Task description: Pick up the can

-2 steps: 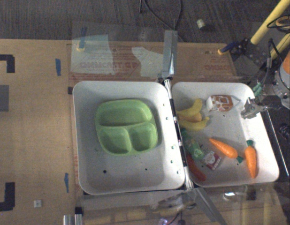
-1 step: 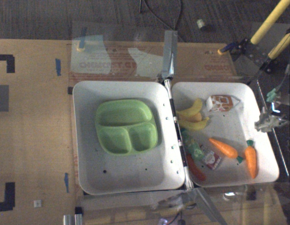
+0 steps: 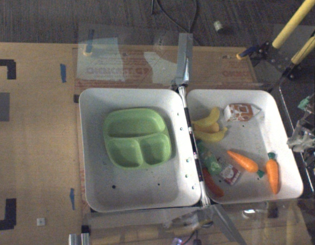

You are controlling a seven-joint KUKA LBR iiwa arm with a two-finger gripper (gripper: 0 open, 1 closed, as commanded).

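The can (image 3: 231,174) is small, red and white, and lies on its side near the front of the right bin (image 3: 280,111). It is wedged among other items: a green piece (image 3: 214,164) touches its left side, a red pepper (image 3: 212,184) lies just in front-left, and an orange carrot (image 3: 243,161) lies just behind it.
The right bin also holds two bananas (image 3: 210,125), a white and orange carton (image 3: 241,112) and a second carrot (image 3: 272,173) by the right wall. A green divided plate (image 3: 137,137) sits in the left bin (image 3: 91,177). Pale hardware (image 3: 301,137) stands past the right rim.
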